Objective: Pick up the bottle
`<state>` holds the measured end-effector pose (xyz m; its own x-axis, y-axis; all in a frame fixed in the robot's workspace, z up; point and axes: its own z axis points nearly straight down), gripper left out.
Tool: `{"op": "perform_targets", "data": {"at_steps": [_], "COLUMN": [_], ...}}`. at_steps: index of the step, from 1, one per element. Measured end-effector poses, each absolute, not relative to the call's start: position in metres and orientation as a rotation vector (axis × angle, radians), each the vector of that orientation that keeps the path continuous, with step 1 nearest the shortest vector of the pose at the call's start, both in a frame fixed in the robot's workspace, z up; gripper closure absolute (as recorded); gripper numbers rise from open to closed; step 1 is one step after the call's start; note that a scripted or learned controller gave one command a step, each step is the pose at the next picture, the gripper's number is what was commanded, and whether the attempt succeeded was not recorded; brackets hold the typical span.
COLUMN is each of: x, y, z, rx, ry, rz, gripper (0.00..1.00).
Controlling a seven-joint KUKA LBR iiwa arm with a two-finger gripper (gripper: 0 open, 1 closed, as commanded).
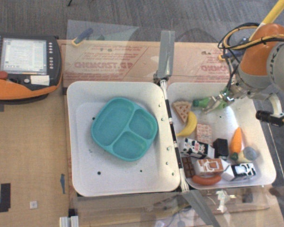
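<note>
- Green bottle [202, 101] lies on its side at the right bin's [267, 171] far edge, clear of the toy clutter
- gripper [217, 103] low at its end, fingers straddling it; hold unconfirmed

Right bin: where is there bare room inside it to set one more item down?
Little. The right bin has bare floor along its far right side, between the carrot and the rim. Its left and near parts are crowded: pizza slice, banana, cartons. The gripper and green bottle occupy the far end.
</note>
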<state>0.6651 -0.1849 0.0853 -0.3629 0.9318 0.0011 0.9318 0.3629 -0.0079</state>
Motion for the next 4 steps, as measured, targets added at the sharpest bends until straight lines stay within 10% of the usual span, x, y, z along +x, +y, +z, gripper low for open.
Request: {"op": "perform_targets", "data": {"at_steps": [1,3,4], "x": [0.665,0.597,0.537], "y": [-0.185,-0.11,-0.089], "z": [0.096,0.303,0.273], "rx": [-1.764,-2.405,-2.349], "ry": [-2.594,-2.026,-2.085], "rz": [0.013,-0.002,0.001], "gripper": [1.0,1.0,1.0]}}
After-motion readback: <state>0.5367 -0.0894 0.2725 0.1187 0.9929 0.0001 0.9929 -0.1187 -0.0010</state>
